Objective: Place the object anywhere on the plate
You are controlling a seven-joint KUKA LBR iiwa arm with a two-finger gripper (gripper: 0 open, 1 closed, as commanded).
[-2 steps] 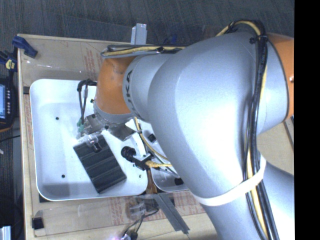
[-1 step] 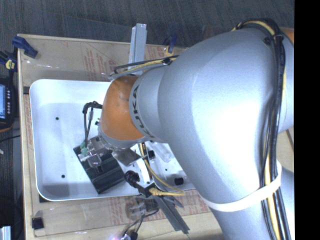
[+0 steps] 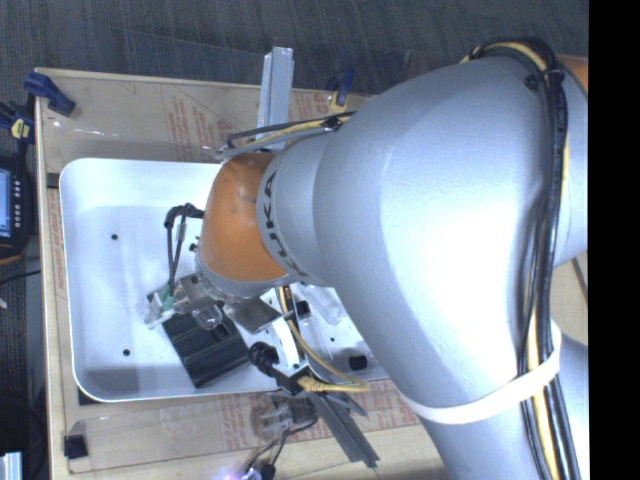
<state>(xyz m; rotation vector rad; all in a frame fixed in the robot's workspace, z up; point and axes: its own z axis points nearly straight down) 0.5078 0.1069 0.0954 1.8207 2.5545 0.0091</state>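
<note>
My arm (image 3: 420,218) fills most of the view, reaching over the left bin (image 3: 90,268) with its orange band above the wrist. The gripper (image 3: 190,318) sits low in that bin's near half, but I cannot tell its state. I can make out neither the object nor the plate under the arm.

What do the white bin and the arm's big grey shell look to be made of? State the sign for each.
White bin: probably moulded plastic, smooth and slightly glossy, going by its rounded corners and soft sheen. Arm, grey shell: looks like painted metal or hard plastic with a fine satin speckle; a broad soft highlight runs across its curve. The view cannot settle which.
</note>
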